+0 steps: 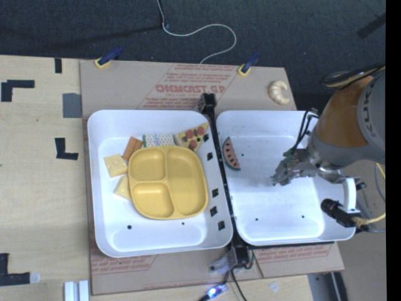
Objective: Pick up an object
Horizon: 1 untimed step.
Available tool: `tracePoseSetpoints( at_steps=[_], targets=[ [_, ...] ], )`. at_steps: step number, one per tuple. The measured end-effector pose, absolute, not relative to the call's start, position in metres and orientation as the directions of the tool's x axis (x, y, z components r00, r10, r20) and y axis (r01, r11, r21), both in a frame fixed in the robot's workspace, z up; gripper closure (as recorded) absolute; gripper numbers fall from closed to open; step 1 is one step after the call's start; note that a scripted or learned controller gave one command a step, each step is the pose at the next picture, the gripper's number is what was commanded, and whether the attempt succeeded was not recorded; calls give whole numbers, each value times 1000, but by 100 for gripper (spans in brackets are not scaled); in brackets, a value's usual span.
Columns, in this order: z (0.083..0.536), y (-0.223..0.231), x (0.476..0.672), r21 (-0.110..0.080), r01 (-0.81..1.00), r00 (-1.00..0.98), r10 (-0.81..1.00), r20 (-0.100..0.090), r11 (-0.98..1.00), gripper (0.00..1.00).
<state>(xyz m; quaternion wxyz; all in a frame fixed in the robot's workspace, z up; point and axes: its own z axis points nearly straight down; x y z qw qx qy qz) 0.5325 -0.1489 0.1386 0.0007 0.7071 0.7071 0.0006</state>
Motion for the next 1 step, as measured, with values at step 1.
tracePoseSetpoints(
  at_steps=[1],
  targets=[
    [181,-149,531,2,1000,-2,1000,0,2,100]
  ],
)
